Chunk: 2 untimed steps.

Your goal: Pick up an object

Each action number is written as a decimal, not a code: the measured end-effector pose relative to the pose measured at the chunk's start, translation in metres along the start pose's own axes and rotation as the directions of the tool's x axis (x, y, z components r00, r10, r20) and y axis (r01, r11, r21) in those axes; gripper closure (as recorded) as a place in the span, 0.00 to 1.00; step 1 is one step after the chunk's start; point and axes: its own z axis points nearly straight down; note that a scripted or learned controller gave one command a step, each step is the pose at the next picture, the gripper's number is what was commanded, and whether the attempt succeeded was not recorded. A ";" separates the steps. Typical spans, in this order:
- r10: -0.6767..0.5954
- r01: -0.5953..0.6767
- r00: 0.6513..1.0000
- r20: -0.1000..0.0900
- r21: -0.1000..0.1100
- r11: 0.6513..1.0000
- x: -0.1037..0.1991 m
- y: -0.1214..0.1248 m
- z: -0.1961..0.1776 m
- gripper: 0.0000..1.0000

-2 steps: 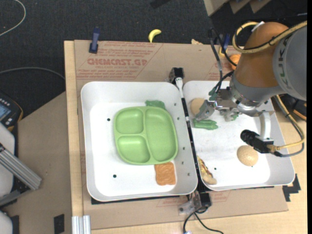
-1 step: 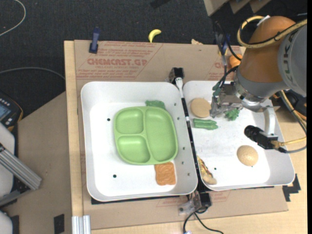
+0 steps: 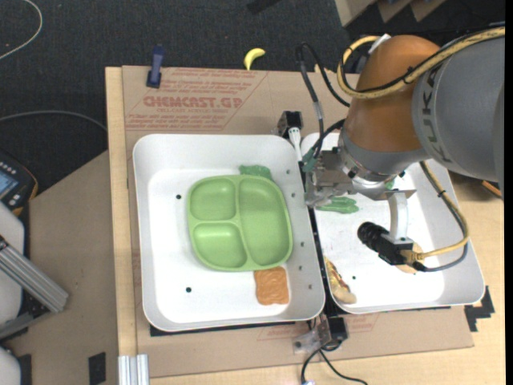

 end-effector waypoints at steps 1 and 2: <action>-0.002 0.002 1.000 0.000 -0.011 1.000 0.082 -0.024 -0.076 1.00; 0.000 0.000 1.000 0.001 -0.007 1.000 0.161 -0.027 -0.102 1.00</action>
